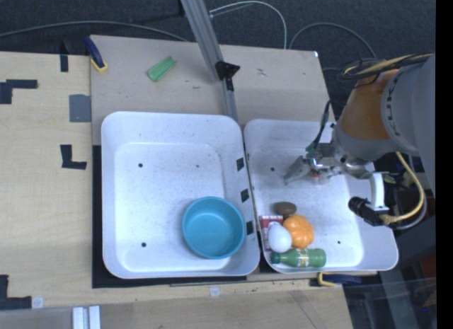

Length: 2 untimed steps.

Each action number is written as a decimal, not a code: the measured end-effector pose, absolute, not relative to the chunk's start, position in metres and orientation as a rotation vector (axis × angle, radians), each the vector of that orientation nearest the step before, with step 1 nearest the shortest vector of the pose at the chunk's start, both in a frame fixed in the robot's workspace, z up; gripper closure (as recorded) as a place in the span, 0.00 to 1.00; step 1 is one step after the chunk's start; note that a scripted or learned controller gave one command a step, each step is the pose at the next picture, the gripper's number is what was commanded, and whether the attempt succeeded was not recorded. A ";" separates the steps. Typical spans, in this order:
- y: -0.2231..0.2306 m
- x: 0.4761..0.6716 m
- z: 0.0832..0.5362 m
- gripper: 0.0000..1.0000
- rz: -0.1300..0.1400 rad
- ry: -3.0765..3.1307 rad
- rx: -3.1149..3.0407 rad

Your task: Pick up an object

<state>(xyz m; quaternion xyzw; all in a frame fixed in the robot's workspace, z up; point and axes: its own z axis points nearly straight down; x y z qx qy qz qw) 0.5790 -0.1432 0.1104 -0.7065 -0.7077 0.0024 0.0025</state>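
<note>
Bottle (301, 257), green with a pale label, down on its side at the near edge of the right-hand bin (352, 248). Long axis running left to right across the view, flat along the bin's near wall; cap end too small to make out. Tucked just above it, touching or nearly so: a white egg (279, 238) and a round orange fruit (299, 230), side by side. Beside the egg, against the bin's left wall, a small red and white box (268, 220). A little farther back, a brown oval piece (285, 209), its long axis also left to right.

Up the same bin, well apart from that cluster, the gripper (296, 171), pointing toward the view's left and low over bare white floor, nothing visibly caught in it. Jaws spread or pressed together: cannot tell from this angle. Behind it, the grey arm (386, 119) with its orange band, coming in from the right.

Over in the left bin (156, 172), a blue bowl (212, 227), upright, near the front right corner. On the bench (283, 80) behind, a small green block (161, 68) lying at a slant.
</note>
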 end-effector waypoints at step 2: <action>-0.145 0.577 0.166 1.00 -0.002 -2.224 -2.222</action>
